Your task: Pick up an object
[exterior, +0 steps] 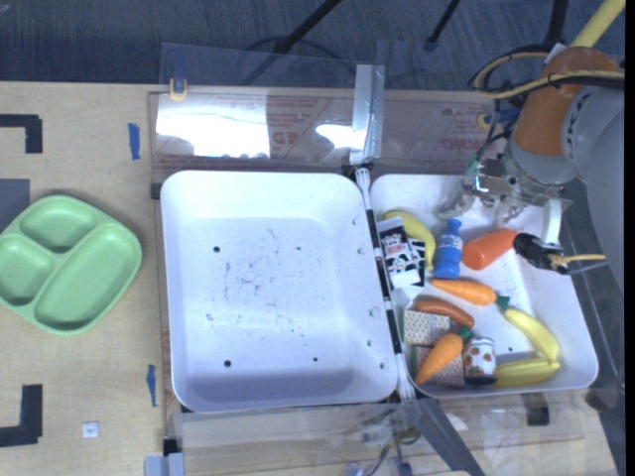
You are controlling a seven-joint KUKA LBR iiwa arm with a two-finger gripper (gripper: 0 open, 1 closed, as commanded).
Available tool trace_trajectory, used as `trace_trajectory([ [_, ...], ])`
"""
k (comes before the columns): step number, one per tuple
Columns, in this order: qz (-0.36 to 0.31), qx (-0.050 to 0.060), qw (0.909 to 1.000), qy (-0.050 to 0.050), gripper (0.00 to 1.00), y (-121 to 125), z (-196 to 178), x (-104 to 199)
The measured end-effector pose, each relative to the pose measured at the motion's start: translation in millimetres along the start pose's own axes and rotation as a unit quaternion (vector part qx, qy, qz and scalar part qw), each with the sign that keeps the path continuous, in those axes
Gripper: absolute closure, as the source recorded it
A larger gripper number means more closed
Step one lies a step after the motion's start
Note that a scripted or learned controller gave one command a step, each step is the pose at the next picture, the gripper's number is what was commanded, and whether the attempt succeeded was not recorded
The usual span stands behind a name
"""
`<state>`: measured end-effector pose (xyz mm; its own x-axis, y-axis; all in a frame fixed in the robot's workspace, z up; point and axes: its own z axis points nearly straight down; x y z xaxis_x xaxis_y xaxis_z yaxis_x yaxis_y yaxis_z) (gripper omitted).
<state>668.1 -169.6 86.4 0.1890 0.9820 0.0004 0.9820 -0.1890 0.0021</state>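
My gripper (485, 206) hangs open over the far end of the right bin (580, 335), with nothing between its fingers. Just below it stand a blue bottle (449, 249) and a fat orange toy vegetable (491, 248). Left of these lie a yellow banana (412, 228) and a black-and-white carton (402, 258). Nearer the front are a carrot (464, 291), a sausage (444, 310), a second carrot (440, 357), a small can (480, 358) and another banana (531, 331).
The left bin (268, 286) sits beside the right one, split from it by a shared rim. A green divided plate (64, 263) lies on the bench at far left. A clear wall (298, 117) stands behind the bins. Cables loop near the wrist (516, 67).
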Motion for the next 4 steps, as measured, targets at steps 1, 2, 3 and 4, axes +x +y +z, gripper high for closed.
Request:
trace_trajectory([
  [1, -0.002, 0.0, 1.0, 0.0, 0.0, -33, 0, 56],
  [2, -0.084, 0.0, 0.9965, 0.0, 0.0, -24, -99, 116],
  [3, -0.01, 0.0, 0.9999, 0.0, 0.0, -48, -6, 57],
  [4, -0.009, 0.0, 1.0, 0.0, 1.0, -47, -17, 56],
])
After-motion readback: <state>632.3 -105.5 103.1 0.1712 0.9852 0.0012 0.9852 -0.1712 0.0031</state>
